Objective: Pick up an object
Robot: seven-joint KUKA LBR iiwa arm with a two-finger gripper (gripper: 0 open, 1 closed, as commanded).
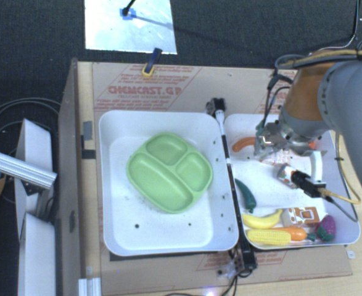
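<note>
Cardboard-covered bench (150, 85) on dark carpet (32, 36).

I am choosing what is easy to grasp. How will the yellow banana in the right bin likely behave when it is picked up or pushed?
The banana looks like a smooth moulded toy, so probably stiff, light and a little slippery. Its curved shape may make it pivot or rock when pushed. It lies close to the corn, so a push would likely disturb that too.
</note>
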